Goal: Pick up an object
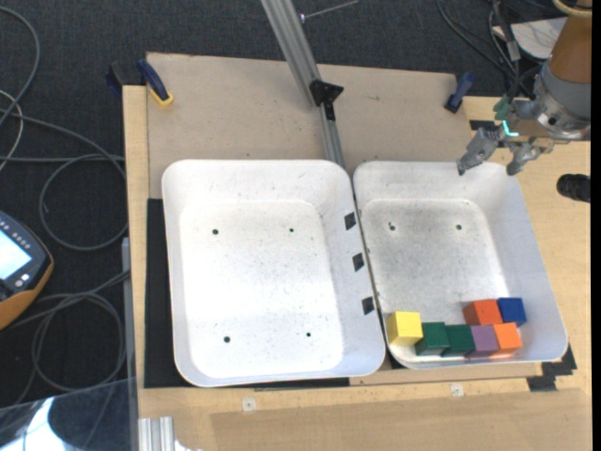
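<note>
Dark carpet lying around a pale wooden bench (235, 101). Bearing two shallow speckled white bins: left bin (188, 195), right bin (526, 252). Reaching in at upper right, grey arm (573, 54), gripper (493, 163) hovering over right bin's far rim, fingers spread, holding nothing. Clustering at lower right: small coloured cubes (460, 332).

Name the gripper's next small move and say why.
Probably travel toward the near edge of the right white bin: the open two-finger gripper hangs over its far rim holding nothing, while the small coloured cubes cluster at its near edge.
</note>
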You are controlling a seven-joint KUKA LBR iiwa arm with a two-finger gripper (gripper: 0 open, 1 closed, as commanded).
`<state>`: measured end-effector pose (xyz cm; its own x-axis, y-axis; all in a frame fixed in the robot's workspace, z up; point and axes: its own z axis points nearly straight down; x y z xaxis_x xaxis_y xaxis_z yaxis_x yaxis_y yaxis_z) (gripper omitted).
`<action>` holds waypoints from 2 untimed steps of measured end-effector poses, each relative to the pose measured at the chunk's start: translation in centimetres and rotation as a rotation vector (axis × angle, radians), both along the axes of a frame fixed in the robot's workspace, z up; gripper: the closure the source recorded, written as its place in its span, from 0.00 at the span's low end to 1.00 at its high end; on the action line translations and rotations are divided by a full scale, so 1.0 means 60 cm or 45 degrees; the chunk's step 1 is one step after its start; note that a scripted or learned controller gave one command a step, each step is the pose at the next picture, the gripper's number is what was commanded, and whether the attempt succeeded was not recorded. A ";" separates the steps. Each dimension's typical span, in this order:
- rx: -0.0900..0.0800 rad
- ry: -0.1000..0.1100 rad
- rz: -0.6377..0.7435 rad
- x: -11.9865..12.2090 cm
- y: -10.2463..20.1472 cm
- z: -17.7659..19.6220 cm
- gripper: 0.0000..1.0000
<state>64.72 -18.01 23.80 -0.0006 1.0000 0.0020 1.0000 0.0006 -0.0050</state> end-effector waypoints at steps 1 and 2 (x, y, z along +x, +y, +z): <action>-0.003 -0.005 0.002 0.001 0.000 0.005 0.00; -0.001 0.002 0.000 0.007 -0.001 -0.099 0.00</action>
